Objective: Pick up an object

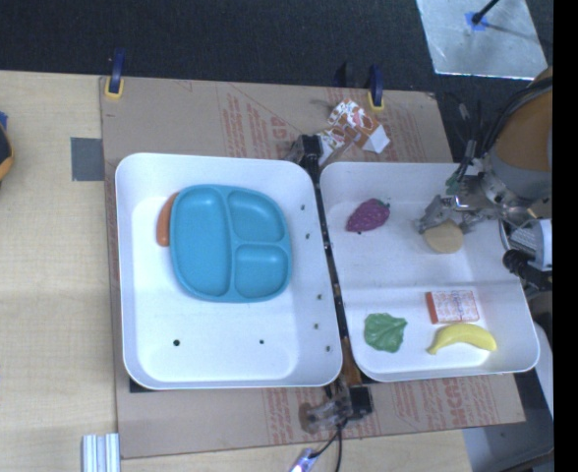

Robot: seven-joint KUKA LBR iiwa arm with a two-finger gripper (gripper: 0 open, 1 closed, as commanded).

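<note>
Right bin [505,362]: holding a purple grape bunch [368,215] at upper left, a tan lump [444,240] at upper right, a red-and-white card [452,306] lower right, a green leaf piece [384,331] and a banana [462,338] along the near wall.

Left bin [220,362]: carrying a blue divided plate [232,242] with an orange item [163,220] peeking out at its left rim.

Claw [450,210]: sitting low over the upper right of the right bin, just above and apparently touching the tan lump. Whether the fingers are parted or closed I cannot tell at this size, and no item is showing between them.

Step in hand, by my reading: the descent or closing stage on the tan lump, which is lying on the bin floor near the far right wall. The next move is likely calling for a firm close around the lump, then a straight lift.

Room: the lump is lying well apart from the grapes and card, so sideways clearance is looking generous. The bin's right wall and the cables beside the wrist are crowding the right side.
</note>
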